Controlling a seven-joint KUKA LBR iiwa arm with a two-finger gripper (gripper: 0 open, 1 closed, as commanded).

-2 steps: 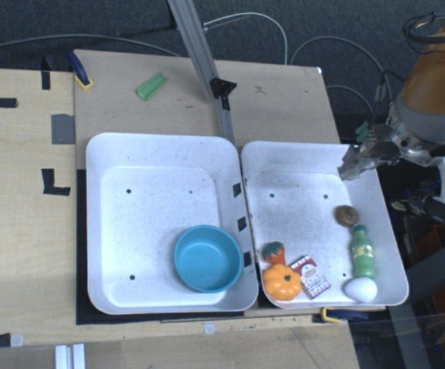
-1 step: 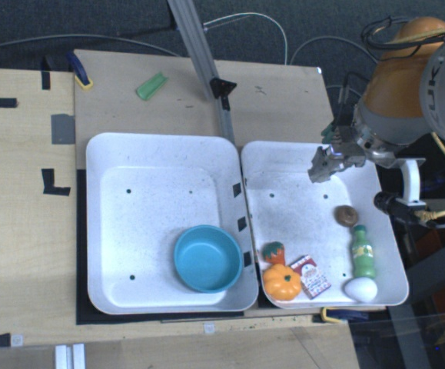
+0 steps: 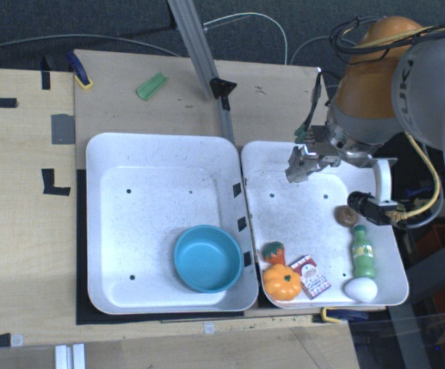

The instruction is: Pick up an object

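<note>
nothing's been picked yet, so the candidates are all in the right bin, bunched along its near edge. there's an orange pumpkin at the near left corner, with a little carrot-looking thing touching it just behind. right beside the pumpkin is a small red and white carton lying flat. over at the near right corner sits a white egg, and a green bottle lies just behind it along the right wall. a small brown round thing is a bit further back on the same wall, near a black fitting on the arm.

the gripper hangs over the far part of the right bin, well apart from all of those, with bare bin floor below it. can't tell from this angle whether it's apart or together, and nothing visible in it.

left bin has a blue bowl at its near right corner, close to the divide between the bins. on the bench behind, a green block and a grey pole slanting down to the bins' far edge.
</note>
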